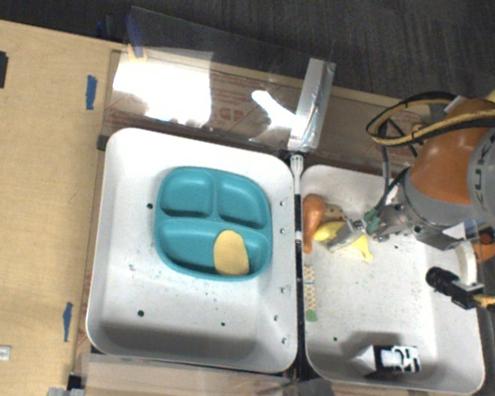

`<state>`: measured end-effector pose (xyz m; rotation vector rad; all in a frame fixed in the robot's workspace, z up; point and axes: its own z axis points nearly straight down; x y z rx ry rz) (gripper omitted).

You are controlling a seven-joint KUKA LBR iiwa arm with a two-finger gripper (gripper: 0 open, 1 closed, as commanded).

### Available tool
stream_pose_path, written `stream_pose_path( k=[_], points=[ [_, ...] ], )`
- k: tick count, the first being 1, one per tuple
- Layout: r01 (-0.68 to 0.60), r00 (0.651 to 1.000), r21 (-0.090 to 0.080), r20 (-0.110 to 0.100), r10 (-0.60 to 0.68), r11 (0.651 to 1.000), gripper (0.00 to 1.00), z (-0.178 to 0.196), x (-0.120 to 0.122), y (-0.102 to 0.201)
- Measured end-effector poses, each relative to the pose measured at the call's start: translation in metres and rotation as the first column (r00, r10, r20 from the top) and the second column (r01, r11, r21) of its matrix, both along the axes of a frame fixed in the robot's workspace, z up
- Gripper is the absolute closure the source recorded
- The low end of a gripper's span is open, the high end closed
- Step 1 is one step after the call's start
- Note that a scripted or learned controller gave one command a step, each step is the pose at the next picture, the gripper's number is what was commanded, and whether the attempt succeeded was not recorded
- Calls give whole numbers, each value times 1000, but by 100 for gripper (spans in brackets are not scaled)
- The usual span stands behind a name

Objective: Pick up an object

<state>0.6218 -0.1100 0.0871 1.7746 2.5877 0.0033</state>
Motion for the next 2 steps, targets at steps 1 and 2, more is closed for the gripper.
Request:
stream_pose_path(
  k=[1,2],
  points=[
    [-2,1000,-2,9,2,1000,100,13,3,0],
    [163,987,0,3,-163,987,100,1,-15,9]
  ],
)
